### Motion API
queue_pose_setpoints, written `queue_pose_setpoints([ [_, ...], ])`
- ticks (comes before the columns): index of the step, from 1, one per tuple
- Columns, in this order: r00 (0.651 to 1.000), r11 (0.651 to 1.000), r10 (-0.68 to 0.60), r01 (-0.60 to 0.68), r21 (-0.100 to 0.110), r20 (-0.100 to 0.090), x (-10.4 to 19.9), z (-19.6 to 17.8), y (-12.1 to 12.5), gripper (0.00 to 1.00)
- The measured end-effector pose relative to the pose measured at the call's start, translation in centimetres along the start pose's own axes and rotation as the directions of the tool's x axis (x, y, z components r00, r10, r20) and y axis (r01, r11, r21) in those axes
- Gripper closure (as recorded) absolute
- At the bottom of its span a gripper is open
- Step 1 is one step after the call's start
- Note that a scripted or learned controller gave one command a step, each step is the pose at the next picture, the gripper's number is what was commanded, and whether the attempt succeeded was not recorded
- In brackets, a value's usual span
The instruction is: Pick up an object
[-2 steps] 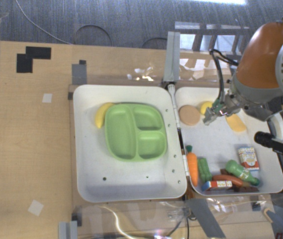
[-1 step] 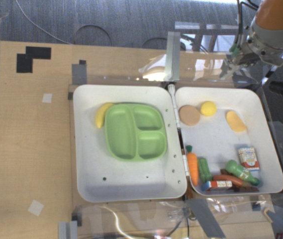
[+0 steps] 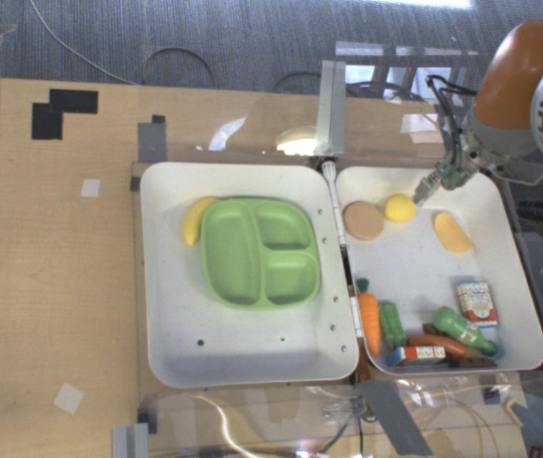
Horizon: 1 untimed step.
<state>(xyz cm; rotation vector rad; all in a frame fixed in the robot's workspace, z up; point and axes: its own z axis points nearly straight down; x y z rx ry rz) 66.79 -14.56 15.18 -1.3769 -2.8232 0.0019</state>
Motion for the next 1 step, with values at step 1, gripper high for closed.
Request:
queue_pose_setpoints([
  [1, 1.0, 1.0, -0.003, 0.003, -0.006, 0.005, -0.04, -0.42, 0.29, 0.0],
])
